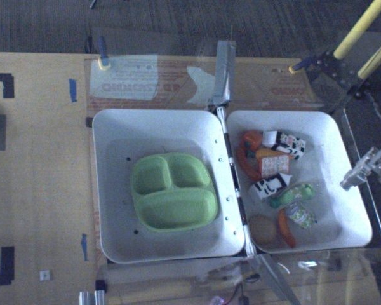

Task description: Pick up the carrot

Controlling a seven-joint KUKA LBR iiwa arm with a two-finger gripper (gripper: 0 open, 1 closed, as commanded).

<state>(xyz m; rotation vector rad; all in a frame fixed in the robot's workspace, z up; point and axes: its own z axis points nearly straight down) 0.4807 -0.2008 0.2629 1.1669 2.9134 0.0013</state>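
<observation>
Carrot (286,228) lies near the front edge of the right bin (352,230), long axis running front to back, slightly slanted. The gripper (363,169) hangs at the bin's right rim, so the carrot sits leftward and nearer me; its grip I cannot tell

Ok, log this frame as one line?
gripper: right bin's right rim, holding nothing | carrot: bin front, beside green bottle | plate: left bin

Gripper (366,168) blurring at the right bin's (343,132) outer rim, arm cut off by the picture's edge there, carrot (286,228) showing small inside it, lower end blurring into shadow
</observation>
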